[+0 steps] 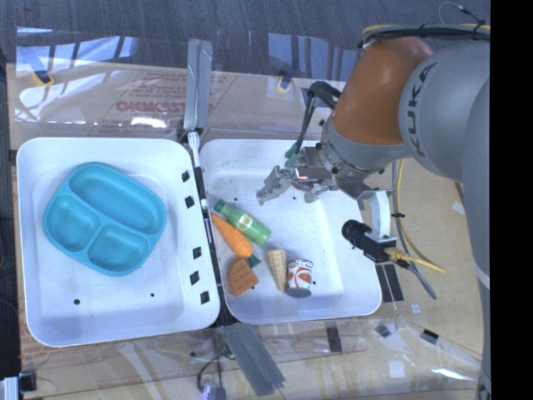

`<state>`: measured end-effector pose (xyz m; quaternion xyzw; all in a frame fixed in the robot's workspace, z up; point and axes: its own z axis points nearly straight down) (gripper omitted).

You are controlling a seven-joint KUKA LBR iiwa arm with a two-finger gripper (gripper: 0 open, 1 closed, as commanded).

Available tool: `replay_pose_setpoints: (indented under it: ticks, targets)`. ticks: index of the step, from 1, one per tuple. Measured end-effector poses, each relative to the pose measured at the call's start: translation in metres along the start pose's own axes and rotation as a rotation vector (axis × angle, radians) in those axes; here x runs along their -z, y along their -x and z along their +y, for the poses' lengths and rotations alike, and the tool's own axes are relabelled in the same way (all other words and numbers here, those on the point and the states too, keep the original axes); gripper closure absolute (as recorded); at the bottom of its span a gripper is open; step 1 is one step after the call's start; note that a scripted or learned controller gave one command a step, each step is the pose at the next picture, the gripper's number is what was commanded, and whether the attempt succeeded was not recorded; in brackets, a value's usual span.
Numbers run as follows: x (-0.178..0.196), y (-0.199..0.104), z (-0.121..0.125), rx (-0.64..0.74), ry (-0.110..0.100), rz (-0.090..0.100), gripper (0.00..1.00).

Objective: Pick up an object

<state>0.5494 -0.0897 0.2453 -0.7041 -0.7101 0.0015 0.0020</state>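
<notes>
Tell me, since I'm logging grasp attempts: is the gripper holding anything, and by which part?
Nothing is held. The gripper hangs open above the right bin's floor, apart from the green bottle and carrot.

Two white bins (50, 307) on the bench. One blue divided plate (104, 217), one green bottle (244, 222), one carrot (232, 235), one waffle piece (242, 277), one cone (276, 268), one small can (300, 277).

Gripper (279, 182) hovers over right bin (350, 298), looks open w/ nothing btwn fingers. Green bottle (244, 221), carrot (232, 235), can (300, 277) below it. Blue tray (104, 217) in left bin (50, 307)
</notes>
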Motion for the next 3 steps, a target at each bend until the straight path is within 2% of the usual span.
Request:
replay_pose_setpoints:
  ticks: [1, 2, 3]
  targets:
    - [-0.148, 0.006, -0.026, 0.261, -0.002, 0.001, 0.0]
    - [-0.139, 0.006, -0.025, 0.265, -0.003, 0.001, 1.0]
    - [-0.054, -0.046, 0.027, 0.164, 0.002, -0.002, 1.0]
